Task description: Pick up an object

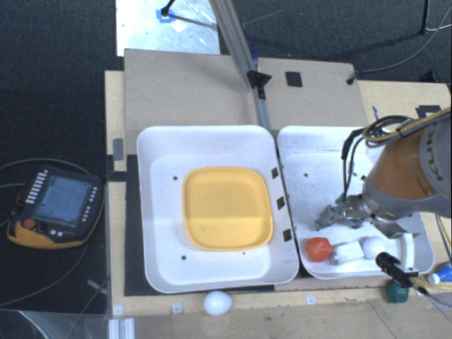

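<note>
Bins sit side by side on the bench (311,83). The left bin (159,154) has a big yellow plate (227,207) lying flat in the middle of it. The right bin (311,154) has small things in its near part. A red ball-like thing (318,248) lies close to the near edge. Just beside it, on its right, is a small white block (347,251), and next to that is a round white thing (372,246). These three lie in a row, close together.

The grey arm (406,171) with its orange band reaches in from the right, over the right bin. Its hand (337,214) is low in the bin, just above the red thing and the white block in the picture. I cannot tell if the hand is apart or together, and I see nothing held in it.

A white egg-shaped thing (217,303) lies outside the bins, on the bench by the near edge of the left bin. A control pad (53,207) with a screen lies on the dark floor far to the left.
</note>
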`<control>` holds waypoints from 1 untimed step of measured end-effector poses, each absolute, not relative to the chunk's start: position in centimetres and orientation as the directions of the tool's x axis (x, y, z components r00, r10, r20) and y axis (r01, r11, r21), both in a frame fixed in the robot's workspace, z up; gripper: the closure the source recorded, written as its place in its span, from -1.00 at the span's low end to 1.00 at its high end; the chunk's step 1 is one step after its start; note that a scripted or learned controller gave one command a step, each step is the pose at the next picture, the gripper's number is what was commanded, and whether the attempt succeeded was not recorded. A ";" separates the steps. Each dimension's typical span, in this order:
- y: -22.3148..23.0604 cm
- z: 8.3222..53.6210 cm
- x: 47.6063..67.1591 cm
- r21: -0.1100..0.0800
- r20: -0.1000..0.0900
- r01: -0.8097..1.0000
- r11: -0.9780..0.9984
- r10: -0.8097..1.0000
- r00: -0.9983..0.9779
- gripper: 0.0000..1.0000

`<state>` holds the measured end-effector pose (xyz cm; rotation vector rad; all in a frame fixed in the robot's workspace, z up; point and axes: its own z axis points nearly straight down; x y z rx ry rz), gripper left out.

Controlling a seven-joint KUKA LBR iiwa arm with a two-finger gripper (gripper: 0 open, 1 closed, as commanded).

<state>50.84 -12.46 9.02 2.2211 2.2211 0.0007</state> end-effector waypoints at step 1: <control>-12.5 10.1 50.9 0.002 0.000 1.000 0.000 1.000 0.000 1.00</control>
